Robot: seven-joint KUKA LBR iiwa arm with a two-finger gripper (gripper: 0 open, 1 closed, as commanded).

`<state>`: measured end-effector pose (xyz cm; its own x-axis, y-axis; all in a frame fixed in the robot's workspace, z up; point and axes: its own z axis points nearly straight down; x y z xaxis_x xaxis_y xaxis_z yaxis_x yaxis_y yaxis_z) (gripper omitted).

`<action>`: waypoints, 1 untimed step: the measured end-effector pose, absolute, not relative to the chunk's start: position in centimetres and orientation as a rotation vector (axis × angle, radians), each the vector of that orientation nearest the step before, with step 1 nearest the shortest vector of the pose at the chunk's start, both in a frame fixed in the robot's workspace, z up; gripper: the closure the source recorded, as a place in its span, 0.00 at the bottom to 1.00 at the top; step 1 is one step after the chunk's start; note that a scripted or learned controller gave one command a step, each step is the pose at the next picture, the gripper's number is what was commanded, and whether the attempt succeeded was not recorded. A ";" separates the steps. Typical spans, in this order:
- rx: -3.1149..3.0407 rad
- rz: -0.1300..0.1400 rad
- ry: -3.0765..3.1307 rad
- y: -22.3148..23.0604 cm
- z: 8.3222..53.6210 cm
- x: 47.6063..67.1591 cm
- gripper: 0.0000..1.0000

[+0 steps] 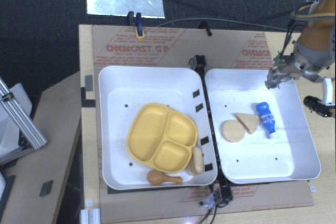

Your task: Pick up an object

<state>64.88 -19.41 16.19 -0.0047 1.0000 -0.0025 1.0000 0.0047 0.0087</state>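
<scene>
Half the arm (315, 34) is cut off (right edge); the hand's (274, 80) grip is unreadable.

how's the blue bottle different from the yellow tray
The blue bottle is small and slim; the yellow tray is broad, flat and split into compartments. The bottle lies in the right bin, close to a wedge-shaped piece and a round disc; the tray lies in the left bin, with a pale roll and a brown drumstick at its lower edge. Both lie flat, away from the gripper.
</scene>
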 end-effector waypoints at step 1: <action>2.211 0.006 2.222 -19.5 20.4 65.1 1.00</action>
<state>65.06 -19.45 20.44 -0.0049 1.0000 -0.0021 1.0000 0.0050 0.0071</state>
